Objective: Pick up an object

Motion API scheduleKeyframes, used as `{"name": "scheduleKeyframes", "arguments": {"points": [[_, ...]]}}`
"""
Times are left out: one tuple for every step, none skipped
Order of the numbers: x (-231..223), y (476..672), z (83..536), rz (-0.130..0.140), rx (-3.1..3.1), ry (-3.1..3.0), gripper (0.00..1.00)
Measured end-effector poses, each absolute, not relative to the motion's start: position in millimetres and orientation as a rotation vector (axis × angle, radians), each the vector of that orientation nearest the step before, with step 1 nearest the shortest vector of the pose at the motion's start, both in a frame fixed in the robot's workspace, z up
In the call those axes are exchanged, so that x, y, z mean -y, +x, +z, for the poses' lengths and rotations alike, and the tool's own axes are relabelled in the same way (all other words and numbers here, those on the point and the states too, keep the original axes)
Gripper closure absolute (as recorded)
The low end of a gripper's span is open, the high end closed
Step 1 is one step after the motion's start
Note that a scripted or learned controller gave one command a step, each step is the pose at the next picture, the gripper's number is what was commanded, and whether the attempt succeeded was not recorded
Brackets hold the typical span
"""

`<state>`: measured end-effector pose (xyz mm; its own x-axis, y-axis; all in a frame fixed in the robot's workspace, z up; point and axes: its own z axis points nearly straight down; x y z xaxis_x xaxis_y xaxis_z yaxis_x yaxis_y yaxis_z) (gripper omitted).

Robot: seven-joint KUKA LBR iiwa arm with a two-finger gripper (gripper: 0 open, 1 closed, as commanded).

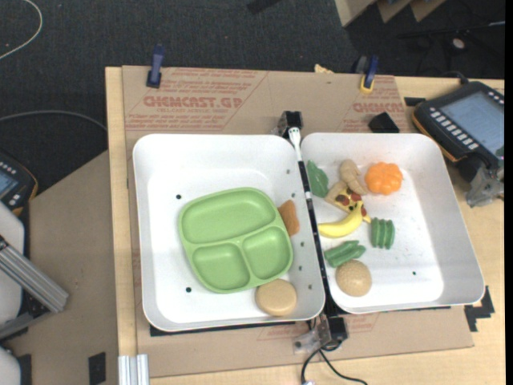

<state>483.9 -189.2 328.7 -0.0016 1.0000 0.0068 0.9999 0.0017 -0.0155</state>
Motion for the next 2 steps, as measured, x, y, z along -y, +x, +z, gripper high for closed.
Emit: {"name": "scheduleKeyframes", "arguments": {"points": [[181,480.1,436,-0.01,2.233,-2.228,1.0],[226,478.4,397,0.004,2.214,-2.225,1.0]]}}
